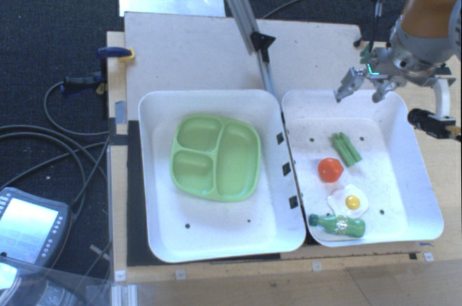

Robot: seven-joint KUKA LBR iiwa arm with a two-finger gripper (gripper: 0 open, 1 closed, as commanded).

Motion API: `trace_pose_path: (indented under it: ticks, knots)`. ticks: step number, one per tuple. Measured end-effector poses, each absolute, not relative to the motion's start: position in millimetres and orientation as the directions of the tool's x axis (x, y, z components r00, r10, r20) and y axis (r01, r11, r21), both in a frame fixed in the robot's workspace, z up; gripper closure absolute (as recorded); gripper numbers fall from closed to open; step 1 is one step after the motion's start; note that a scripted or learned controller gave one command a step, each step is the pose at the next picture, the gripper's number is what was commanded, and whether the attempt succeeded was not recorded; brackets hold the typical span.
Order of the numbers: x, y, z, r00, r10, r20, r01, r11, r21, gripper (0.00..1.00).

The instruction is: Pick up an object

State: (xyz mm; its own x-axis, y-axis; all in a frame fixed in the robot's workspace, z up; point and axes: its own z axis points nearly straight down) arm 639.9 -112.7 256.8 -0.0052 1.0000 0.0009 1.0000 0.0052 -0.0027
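While end effector (365,87) hangs w/ fingers spread, glossy round tomato (330,169) sits beside ridged green beans (346,149).

green tray (216,156) | white bins (160,225) | red tomato (330,169) | green bottle (339,225)

tray (216,157) in left bin (155,175), egg (349,202) right

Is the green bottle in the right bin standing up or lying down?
Lying down. The green bottle rests on its side along the right bin's near wall, its length running left to right, just below the fried egg.
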Motion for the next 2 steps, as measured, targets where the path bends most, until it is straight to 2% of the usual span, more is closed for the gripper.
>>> trace_pose_path:
  ticks: [1,2]
  knots:
    - [640.6,-112.7,259.1,-0.006,1.000,0.000,1.000,0.006,0.001,0.00]
    - [639.9,-104.4,213.7,-0.008,1.000,0.000,1.000,0.008,-0.002,0.00]
